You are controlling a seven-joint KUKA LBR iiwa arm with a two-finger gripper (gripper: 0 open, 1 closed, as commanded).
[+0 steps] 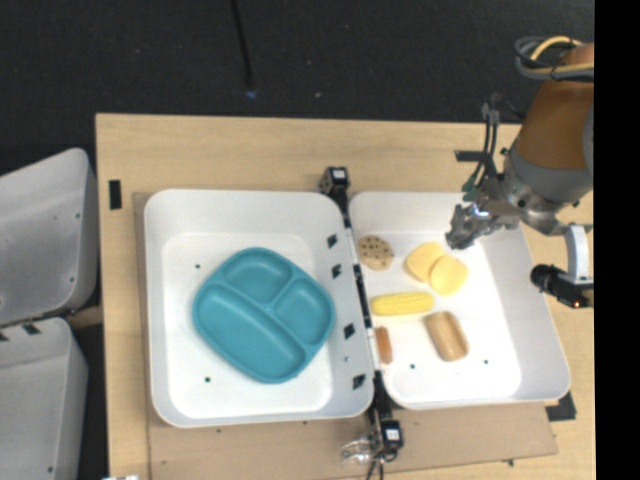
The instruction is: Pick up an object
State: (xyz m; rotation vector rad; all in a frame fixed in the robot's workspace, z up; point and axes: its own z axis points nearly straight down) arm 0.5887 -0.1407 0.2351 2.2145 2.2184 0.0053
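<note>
The right bin (500,368) holds several toy foods: a brown cookie (376,252), two yellow round pieces (437,266), a yellow corn cob (402,304), a tan bread roll (447,336) and a small orange sausage (384,344). My gripper (463,226) hangs over the bin's back right part, just right of and above the yellow round pieces. Nothing shows between its tips.
The left bin (170,368) bears a teal divided plate (264,313). A ridge with black clips (352,298) separates the two bins. The arm's orange band (555,128) and grey wrist reach in over the right bin's far right rim.
</note>
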